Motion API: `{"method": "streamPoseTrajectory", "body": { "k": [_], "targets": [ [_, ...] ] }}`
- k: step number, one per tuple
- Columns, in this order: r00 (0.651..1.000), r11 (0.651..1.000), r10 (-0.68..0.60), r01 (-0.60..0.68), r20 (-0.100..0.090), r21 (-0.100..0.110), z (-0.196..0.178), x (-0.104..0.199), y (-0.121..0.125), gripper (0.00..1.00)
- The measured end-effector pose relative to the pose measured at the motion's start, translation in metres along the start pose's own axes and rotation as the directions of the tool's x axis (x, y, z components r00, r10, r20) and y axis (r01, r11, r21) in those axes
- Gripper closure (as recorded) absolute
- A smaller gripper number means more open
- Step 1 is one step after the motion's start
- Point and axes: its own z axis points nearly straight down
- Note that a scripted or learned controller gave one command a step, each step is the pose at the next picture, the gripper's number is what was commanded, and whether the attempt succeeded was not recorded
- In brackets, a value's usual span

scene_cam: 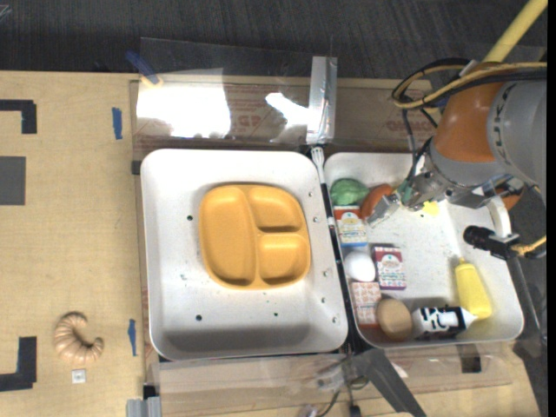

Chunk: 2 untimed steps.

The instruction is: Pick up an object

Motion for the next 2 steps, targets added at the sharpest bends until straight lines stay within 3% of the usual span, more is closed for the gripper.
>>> {"method": "streamPoseTrajectory", "body": {
  "k": [1,2],
  "targets": [
    [1.0,1.0,-0.001,0.001,0.003,-0.005,-0.0116,-0.0005,0.0015,1.0],
    [1.0,1.0,-0.001,0.001,0.002,-0.003,-0.0108,-0.0001,0.0013,0.0]
  ]
}}
